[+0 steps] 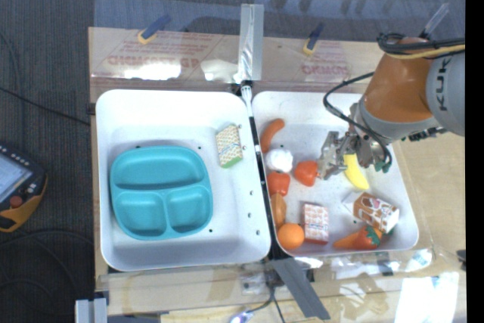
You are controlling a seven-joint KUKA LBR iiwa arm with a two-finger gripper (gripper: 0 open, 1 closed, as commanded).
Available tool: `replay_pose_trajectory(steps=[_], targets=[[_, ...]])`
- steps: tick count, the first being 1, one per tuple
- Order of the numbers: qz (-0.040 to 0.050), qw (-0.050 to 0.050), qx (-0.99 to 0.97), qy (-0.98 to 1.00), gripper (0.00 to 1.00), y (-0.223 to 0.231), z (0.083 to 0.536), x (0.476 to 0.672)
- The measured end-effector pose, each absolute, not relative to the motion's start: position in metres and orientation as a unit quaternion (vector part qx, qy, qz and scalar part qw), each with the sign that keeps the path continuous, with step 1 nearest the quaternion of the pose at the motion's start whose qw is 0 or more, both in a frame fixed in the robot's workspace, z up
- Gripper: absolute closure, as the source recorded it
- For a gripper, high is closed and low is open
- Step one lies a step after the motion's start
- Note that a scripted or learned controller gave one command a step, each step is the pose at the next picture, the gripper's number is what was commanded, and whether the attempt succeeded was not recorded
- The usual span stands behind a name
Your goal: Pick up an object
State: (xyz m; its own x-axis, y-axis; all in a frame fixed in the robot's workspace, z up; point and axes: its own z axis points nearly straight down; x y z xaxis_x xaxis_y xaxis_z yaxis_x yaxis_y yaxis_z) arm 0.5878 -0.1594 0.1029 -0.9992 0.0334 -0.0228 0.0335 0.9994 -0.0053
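Observation:
My gripper (346,155) hangs over the right bin (401,185), in its upper right part, below the orange wrist band. A yellow banana (356,174) lies directly under and just in front of it. A red tomato (305,172) sits a little to the gripper's left. Further left are a white ball (280,159), an orange sausage-shaped piece (271,134) and a red pepper (278,183). Whether the banana is between the gripper's tips is not visible.
Along the right bin's front lie an orange (290,236), a patterned box (315,222), a small carton (376,212) and a carrot (354,240). The left bin (113,117) holds a teal divided plate (161,189) and a speckled block (229,145).

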Motion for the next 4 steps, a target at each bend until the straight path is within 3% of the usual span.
replay_pose_trajectory(steps=[1,2,3,4], targets=[[0.0002,0.005,0.126,0.992,1.00,-0.100,0.095,0.489],[0.0013,0.007,0.339,0.941,1.00,-0.138,0.092,0.578],[-0.0015,0.001,0.388,0.922,1.00,-0.209,0.182,0.570],[0.0000,0.006,0.398,0.918,1.00,-0.137,0.091,0.533]])
